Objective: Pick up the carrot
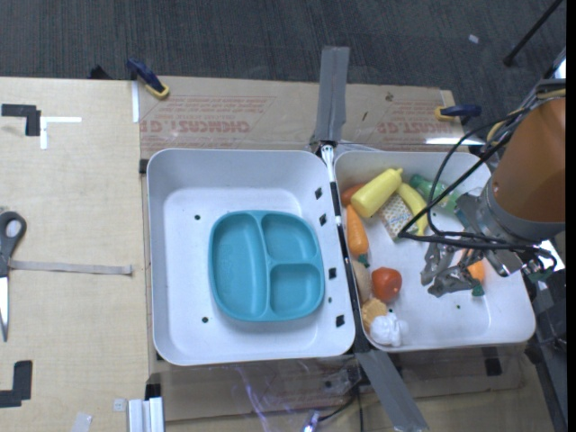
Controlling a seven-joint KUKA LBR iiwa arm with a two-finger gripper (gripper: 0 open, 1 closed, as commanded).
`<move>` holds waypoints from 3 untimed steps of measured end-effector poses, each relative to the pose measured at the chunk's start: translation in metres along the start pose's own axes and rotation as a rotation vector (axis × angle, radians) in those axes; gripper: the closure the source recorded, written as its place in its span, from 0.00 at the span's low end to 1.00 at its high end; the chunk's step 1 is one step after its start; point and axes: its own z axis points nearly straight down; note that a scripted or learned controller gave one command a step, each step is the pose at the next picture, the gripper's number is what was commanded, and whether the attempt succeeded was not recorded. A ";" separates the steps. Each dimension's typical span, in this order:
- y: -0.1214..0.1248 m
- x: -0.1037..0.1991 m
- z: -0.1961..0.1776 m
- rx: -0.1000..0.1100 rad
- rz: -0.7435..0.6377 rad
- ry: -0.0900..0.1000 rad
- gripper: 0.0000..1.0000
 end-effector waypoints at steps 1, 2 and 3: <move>-0.077 0.023 -0.057 0.000 -0.457 -0.001 1.00; -0.074 -0.006 0.081 -0.005 -0.513 0.003 1.00; 0.018 -0.052 0.027 -0.003 -0.767 -0.001 1.00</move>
